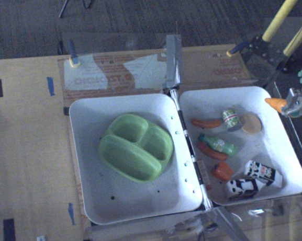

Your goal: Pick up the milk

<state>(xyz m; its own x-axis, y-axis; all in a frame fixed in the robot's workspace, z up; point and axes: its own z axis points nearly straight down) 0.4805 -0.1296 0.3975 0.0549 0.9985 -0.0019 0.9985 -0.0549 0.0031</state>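
Two small milk cartons with black-and-white cow patches lie in the right bin (285, 147), at its near corner. One milk carton (261, 172) lies tilted close to the right wall. The other milk carton (242, 187) lies on its side against the front wall, just left of the first and nearly touching it. A red pepper (222, 171) rests right beside the cartons on their left.
The right bin also holds a green bottle (219, 144), two red sausages (206, 122), a small can (231, 119) and a tan round piece (251, 124). An orange carrot (274, 103) sits at its right rim by a metal fixture (295, 103). A green divided plate (136, 146) lies in the left bin (95, 201).
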